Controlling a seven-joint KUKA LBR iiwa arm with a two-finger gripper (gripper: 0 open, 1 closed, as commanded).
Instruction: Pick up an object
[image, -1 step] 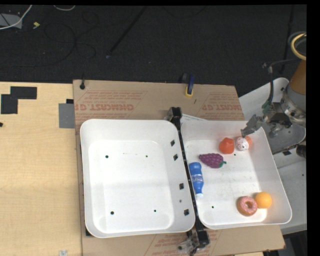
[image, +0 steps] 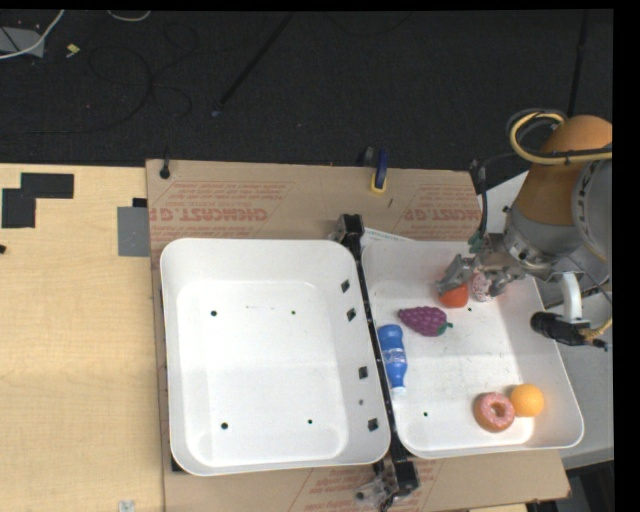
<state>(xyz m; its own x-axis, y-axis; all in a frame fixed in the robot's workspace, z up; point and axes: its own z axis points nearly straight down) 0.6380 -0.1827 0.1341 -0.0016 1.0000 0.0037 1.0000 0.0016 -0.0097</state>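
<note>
So there were two white bins on the worktop (image: 80, 340). The left bin (image: 260, 350) sat on that side, and the right bin (image: 470, 420) had five things in it: one blue bottle (image: 391, 355) along its left wall, one purple grape bunch (image: 423, 320), one small red-orange piece (image: 455, 295), one pink donut (image: 494, 411) touching one orange (image: 527, 400). The arm (image: 560, 200) leaned in from the right, tool (image: 472, 278) down right by the red-orange piece; couldn't tell if it was spread or pinching.

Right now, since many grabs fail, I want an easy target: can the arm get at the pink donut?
Probably yes. The pink donut lies uncovered in the right bin, though the orange ball touches its side and the bin's front wall is close.
</note>
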